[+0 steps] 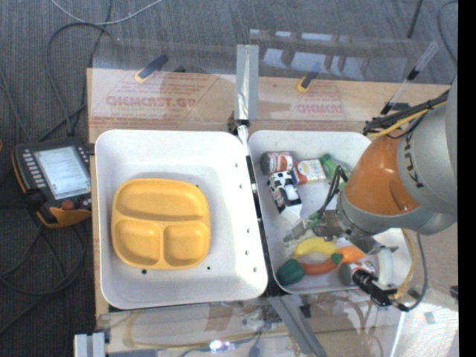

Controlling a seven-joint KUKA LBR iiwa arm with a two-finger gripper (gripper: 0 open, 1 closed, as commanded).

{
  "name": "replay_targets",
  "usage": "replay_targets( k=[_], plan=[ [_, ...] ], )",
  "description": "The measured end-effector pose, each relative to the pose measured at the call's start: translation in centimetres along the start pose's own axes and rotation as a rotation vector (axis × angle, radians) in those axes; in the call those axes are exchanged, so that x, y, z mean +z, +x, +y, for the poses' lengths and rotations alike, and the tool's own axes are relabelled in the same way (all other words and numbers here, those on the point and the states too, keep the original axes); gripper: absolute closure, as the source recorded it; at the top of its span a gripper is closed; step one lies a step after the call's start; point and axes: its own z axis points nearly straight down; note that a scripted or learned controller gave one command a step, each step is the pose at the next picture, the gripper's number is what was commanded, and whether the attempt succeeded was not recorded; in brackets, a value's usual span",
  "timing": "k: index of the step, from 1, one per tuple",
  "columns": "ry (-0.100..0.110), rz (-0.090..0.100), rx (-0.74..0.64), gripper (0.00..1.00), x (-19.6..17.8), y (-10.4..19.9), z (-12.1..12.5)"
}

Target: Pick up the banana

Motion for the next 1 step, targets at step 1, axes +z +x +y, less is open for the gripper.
replay_targets(
  k=[1],
  plan=[
    [0.027,0.005,0.293,0.0,-1.46,1.33,-0.69]
  ],
)
